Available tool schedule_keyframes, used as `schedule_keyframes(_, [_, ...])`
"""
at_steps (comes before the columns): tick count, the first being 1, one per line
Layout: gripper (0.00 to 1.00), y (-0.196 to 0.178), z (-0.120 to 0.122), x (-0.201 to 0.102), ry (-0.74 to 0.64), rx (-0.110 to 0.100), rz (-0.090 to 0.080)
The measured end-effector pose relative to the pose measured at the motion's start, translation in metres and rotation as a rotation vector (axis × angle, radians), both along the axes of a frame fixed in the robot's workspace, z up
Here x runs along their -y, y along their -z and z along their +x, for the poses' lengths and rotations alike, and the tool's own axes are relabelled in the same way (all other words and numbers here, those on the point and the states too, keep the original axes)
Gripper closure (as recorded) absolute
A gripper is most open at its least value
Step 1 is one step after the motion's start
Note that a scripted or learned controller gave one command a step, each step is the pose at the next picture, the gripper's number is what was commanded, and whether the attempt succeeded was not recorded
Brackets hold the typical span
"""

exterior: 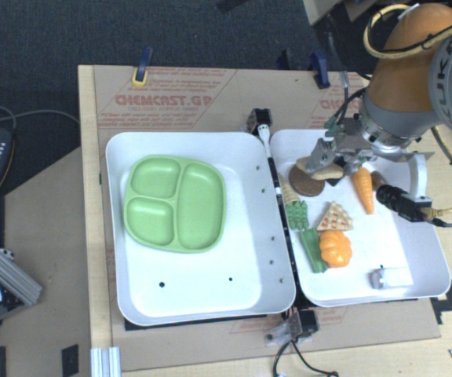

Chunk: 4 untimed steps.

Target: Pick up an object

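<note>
Camera view from above is showing a table [92, 210] carrying two white bins. In the left bin [132, 289] a green divided plate [175, 203] is lying flat, well apart from everything else. In the right bin [422, 269] toy foods are sitting loosely, likely as pick targets: a brown cookie [306, 184], green stick [314, 250], sandwich wedge [333, 217], orange pumpkin [336, 249] and carrot [364, 191]. The gripper [328, 159] is hovering just above the cookie; whether it is spread or pinching, I cannot tell.
</note>
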<state>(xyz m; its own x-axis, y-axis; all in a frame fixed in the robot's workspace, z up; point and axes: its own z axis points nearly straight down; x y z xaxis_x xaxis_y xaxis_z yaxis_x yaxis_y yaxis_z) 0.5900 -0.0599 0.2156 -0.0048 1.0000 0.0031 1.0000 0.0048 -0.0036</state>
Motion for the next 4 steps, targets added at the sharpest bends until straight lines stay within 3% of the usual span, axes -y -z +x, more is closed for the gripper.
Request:
schedule_keyframes(1, [1.00, -0.008, -0.016, -0.058, -0.002, 0.001, 0.001])
schedule_keyframes(2, [1.00, 0.001, -0.047, -0.099, 0.000, -0.001, -0.001])
schedule_keyframes(3, [1.00, -0.002, -0.039, -0.096, 0.004, 0.005, -0.003])
schedule_keyframes(4, [1.00, -0.010, -0.055, -0.101, 0.004, 0.001, -0.001])
